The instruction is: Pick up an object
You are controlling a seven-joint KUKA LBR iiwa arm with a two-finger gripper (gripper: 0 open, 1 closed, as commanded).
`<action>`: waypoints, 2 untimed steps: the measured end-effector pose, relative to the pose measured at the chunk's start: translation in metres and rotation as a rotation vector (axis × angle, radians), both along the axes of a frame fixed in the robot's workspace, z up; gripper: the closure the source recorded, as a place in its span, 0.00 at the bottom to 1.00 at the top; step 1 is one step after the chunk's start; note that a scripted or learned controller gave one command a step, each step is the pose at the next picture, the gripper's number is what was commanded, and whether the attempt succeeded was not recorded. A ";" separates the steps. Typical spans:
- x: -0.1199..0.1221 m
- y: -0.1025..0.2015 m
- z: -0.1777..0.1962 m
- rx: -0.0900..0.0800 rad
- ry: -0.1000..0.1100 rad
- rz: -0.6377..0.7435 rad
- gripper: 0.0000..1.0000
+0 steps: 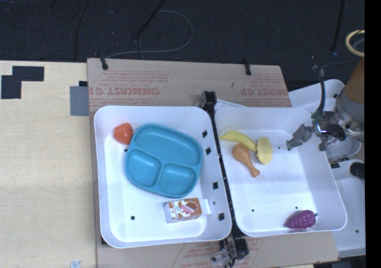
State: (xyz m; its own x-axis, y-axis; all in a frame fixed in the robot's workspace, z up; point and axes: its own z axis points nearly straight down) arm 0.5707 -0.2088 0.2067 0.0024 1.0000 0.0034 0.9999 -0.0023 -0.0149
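Observation:
The right bin [280, 201] holds a yellow banana [237, 137], a pale yellow wedge [264, 150] beside it and a tan drumstick [245, 159] just below them. A bunch of purple grapes [301, 220] lies in that bin's near right corner. My gripper [311, 140] hangs over the bin's right side, to the right of the wedge. It is open, with one finger [296, 140] pointing left, and nothing sits between the fingers.
The left bin [113, 201] holds a blue divided plate [164, 160], a red-orange fruit [123, 133] at its far left and a small printed carton [184, 209] near the front. A black divider [217, 165] runs between the bins.

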 end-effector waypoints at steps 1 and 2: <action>0.003 0.000 0.008 -0.003 -0.014 0.002 0.00; -0.001 -0.002 -0.056 -0.001 -0.006 0.002 0.00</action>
